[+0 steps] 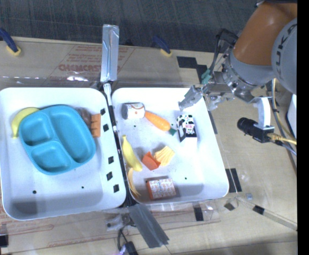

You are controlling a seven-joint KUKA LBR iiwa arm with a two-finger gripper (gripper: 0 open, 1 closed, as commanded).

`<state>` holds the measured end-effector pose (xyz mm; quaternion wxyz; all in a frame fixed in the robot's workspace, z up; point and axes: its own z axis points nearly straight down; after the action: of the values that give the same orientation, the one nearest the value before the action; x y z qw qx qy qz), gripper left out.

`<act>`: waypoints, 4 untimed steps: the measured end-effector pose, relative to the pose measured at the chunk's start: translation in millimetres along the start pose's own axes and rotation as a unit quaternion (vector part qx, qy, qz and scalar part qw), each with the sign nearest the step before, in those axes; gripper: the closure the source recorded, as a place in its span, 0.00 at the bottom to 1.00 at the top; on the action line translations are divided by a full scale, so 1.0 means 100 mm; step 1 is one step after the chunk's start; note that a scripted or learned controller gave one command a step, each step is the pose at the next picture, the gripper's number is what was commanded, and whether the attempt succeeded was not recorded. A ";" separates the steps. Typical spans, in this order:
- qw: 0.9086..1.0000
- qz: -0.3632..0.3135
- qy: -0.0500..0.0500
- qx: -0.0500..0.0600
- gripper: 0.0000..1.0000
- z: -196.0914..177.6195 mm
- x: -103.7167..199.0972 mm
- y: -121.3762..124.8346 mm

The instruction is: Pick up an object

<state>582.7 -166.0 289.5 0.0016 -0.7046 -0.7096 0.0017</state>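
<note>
The grey two-finger gripper [189, 101], fingers apart and empty, hovers at centre-right; the small black-and-white box [186, 127] lies just below it, long axis near-vertical.

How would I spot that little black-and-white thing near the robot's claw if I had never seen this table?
Start at the right white bin, the one nearer the grey and orange arm. Look along its right side, just below the gripper, beside the green end of the orange carrot. The black-and-white toy sits there, the only patchy black-and-white item among orange, yellow and red neighbours.
</note>
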 end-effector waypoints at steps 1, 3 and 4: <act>1.000 -0.008 0.002 0.006 0.00 1.39 0.19 0.19; 0.999 -0.054 -0.002 -0.007 0.00 1.92 0.51 0.48; 0.998 -0.056 -0.001 -0.003 1.00 1.86 0.54 0.47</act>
<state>628.3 -112.1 103.5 -0.0011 -0.6636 -0.7481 0.0000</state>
